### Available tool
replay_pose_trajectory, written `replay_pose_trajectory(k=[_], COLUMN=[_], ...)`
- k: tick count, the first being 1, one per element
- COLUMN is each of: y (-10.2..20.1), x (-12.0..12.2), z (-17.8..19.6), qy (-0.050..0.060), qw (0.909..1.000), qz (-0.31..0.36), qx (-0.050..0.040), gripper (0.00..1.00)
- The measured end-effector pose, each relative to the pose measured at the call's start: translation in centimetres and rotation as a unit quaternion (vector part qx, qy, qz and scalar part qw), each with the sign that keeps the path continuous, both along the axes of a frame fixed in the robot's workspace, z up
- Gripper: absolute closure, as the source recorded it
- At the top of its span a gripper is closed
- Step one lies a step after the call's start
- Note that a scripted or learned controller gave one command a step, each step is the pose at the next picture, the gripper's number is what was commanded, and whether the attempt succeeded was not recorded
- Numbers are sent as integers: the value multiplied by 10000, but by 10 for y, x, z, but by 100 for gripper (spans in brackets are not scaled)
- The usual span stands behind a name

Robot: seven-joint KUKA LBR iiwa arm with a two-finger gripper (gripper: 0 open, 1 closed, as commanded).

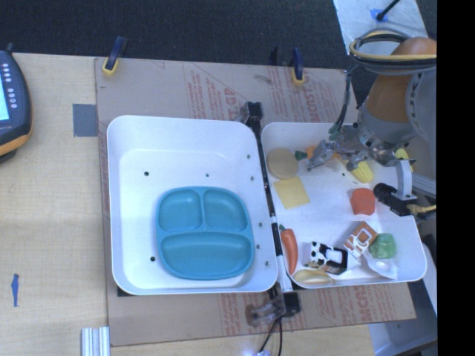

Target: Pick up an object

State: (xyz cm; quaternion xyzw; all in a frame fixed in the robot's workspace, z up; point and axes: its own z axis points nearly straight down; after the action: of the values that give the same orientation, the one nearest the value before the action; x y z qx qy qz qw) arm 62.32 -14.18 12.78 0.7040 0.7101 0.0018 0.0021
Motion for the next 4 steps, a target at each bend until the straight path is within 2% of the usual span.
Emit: replay_pose_trajectory(k=[1,2,3,4], y=[-31,-52,-33,-17], x=[-89,-147,-71,-1], z=[24,-39,-35,-35], qy=[65,70,10,10], qw=[10000,10000,10000,10000], qz=[-53,-40,1,-2], qx=[3,11,3,0], gripper=[0,0,0,0])
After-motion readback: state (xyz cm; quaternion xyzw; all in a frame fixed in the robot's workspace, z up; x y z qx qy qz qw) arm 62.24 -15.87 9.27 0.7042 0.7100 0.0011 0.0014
